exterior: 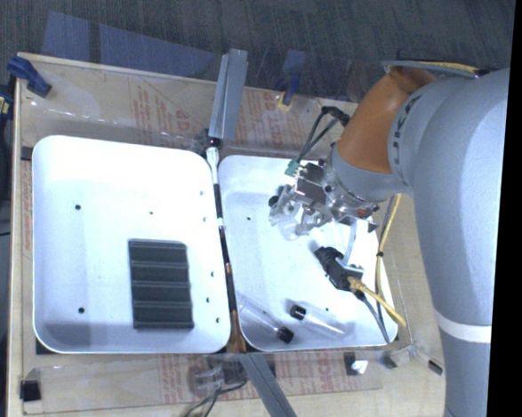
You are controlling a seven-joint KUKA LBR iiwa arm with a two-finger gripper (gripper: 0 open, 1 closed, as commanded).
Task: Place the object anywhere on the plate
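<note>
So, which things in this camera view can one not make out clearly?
- The tool: glare and blur hide whether its fingers are open or shut.
- Small clear objects low in the right bin: too small and pale to identify.
- The dark ridged plate in the left bin: its material cannot be told.
- The arm: cut off by the view's right side.

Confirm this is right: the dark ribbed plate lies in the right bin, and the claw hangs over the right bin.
Not quite. In the camera view the dark ribbed plate lies in the left bin, not the right one. The rest holds: the claw hangs over the right bin.
</note>
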